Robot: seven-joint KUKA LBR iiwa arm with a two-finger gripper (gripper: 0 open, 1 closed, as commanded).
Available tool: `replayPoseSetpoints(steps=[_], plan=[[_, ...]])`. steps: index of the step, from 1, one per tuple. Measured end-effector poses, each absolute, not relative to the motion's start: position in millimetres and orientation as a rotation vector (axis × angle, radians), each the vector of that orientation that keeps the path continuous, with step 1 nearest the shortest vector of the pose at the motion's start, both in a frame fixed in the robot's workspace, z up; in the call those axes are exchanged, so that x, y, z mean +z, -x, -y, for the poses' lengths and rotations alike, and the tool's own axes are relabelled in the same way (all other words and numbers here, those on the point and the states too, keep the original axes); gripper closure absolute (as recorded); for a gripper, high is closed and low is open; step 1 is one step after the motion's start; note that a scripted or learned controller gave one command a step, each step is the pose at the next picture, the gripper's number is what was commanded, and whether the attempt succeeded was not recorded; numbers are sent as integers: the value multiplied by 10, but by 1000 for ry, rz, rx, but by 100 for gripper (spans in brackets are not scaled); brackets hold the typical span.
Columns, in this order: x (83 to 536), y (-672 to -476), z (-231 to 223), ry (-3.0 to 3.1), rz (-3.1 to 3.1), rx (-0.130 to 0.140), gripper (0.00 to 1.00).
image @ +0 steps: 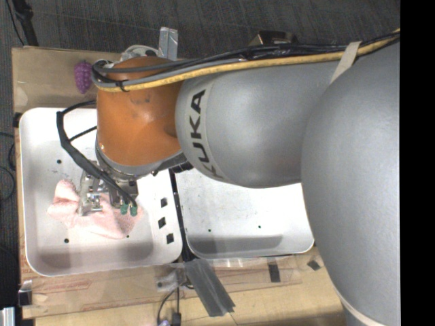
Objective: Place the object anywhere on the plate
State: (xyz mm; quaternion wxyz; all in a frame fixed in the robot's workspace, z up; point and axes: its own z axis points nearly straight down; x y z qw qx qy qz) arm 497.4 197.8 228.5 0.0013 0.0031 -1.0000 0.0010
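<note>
Overhead, the arm [272, 114] reaches from the right across both bins, its gripper [109, 199] low over the one pink cloth [71, 206] in the left bin [41, 250]; grip state: cannot tell.

We see dark grey carpet floor [204, 5] above wooden bench [41, 66]; black cable [20, 9] crosses floor at top left.
</note>
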Motion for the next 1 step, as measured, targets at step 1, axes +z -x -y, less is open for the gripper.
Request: replayPoseSetpoints(steps=[1], plan=[[2285,-4975,-1976,-9,3139,3,0]])
